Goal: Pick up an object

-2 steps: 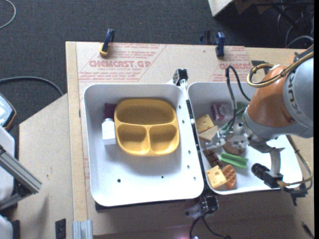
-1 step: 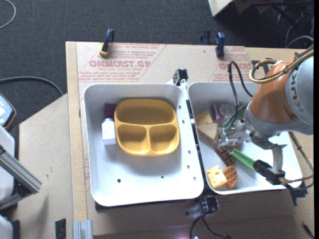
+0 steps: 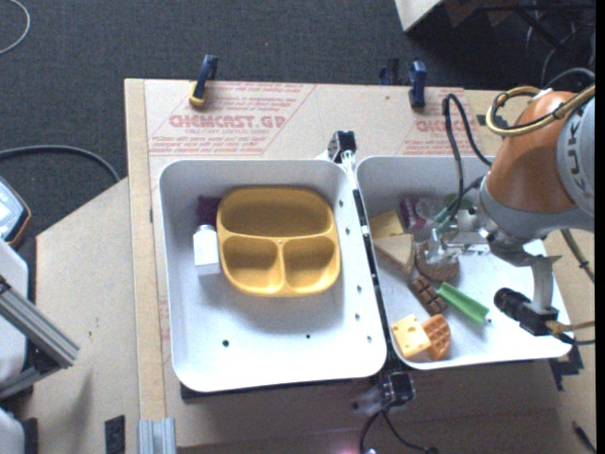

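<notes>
Hovering low in the right bin (image 3: pixel 529 348): gripper (image 3: pixel 438 258) sits mid-bin, right of centre frame, fingers pointing down into the clutter; can't tell from this angle if they're apart or together, nothing visibly between them. Around it: tan block (image 3: pixel 388 225) upper left, brown bar (image 3: pixel 428 296) and green stick (image 3: pixel 463 303) just below, yellow cheese wedge (image 3: pixel 408 334) touching an orange waffle piece (image 3: pixel 437 337) at the bin's lower edge. Left bin (image 3: pixel 274 348) holds a yellow divided tray (image 3: pixel 278 239) with a white bottle (image 3: pixel 206 249) against its left side.
</notes>
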You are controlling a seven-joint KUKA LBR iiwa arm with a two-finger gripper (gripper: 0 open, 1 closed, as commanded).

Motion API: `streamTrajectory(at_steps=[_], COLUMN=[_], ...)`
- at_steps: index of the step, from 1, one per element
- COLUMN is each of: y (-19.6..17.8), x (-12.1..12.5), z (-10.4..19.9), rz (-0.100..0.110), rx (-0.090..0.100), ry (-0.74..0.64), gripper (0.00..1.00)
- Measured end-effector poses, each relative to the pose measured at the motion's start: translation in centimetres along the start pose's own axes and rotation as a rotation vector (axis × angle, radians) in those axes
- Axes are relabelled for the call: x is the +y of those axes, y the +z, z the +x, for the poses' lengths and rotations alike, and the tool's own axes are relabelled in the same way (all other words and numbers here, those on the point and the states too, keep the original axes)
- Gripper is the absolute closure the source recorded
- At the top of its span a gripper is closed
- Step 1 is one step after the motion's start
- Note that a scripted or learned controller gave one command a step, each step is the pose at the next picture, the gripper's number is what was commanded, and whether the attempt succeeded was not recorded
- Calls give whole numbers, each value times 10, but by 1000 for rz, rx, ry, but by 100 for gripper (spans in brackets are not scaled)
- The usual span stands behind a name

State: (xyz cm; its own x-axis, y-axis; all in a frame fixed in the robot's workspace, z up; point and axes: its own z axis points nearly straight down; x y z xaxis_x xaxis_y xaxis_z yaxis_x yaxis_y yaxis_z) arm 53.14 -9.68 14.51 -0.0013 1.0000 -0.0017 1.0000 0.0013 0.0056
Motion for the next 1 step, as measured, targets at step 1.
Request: streamTrajectory(at_steps=[1], y=[-45], x=[-1], z=[-6], rz=[-1], rx=[-1], ry=[1], gripper=[100])
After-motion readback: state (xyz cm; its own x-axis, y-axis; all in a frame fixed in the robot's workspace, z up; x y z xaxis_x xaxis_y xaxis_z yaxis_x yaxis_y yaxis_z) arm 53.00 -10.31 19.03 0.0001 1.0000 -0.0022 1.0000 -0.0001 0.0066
